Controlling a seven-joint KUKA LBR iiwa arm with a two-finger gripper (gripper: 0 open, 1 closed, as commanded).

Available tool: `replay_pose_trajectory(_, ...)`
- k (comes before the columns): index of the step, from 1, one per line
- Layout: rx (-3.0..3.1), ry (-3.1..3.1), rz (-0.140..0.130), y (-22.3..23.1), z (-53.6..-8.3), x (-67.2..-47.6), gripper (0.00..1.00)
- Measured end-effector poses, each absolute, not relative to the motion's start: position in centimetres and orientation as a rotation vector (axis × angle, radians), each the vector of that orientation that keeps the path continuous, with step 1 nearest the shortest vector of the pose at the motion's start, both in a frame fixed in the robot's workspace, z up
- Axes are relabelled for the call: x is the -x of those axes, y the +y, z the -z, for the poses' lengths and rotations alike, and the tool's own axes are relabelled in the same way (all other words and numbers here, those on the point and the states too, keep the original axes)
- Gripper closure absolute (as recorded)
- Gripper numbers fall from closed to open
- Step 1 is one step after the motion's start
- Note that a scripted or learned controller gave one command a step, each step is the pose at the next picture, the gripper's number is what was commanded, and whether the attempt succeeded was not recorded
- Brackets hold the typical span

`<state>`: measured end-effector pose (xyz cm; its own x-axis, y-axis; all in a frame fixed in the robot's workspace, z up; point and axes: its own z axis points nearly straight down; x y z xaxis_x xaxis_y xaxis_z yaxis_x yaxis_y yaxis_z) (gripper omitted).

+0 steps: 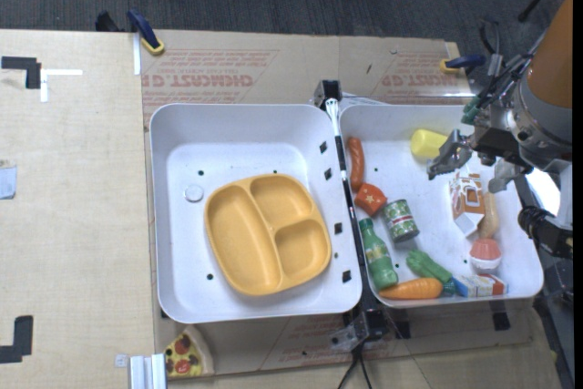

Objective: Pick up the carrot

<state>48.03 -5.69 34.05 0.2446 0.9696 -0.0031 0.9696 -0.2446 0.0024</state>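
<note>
Bench: two white bins side by side, the left bin (173, 223) and the right bin (524, 273), touching along their middle walls.
Arm: one, grey with an orange band, reaching in from the right over the right bin.
Plate: one yellow divided plate (269, 234) with three compartments, alone in the left bin apart from a small round disc (193, 193) near its upper left.
Gripper: one (453, 155), hanging over the upper part of the right bin, just beside a yellow lemon-like piece (426, 142); its dark fingers look slightly spread with nothing between them.
Carrot: one (414, 289), orange, lying flat against the near wall of the right bin, long axis running roughly left to right along that wall (thick end seems to be to the right, though I can't be sure).
Key relation: the carrot lies well apart from the gripper, toward the near edge of the bin and a little to the left; I'd judge the arm has to cross the bin's clutter and turn its fingers across the carrot's length.
Neighbours: one green bottle (376, 256) just left of the carrot, one green pickle-like piece (428, 267) just above it, one small carton (480, 287) to its right.
Others: one sausage (355, 161), one can (400, 220), one red piece (370, 198).
</note>
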Motion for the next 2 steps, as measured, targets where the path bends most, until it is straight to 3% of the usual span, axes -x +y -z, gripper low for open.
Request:
replay_pose_trajectory(1, -2.438, 1.983, 0.004, -1.3, -19.1, -47.8, 0.0)
replay_pose_trajectory(2, -2.16, 2.276, 0.0, -1.2, -32.2, -48.0, 0.0)
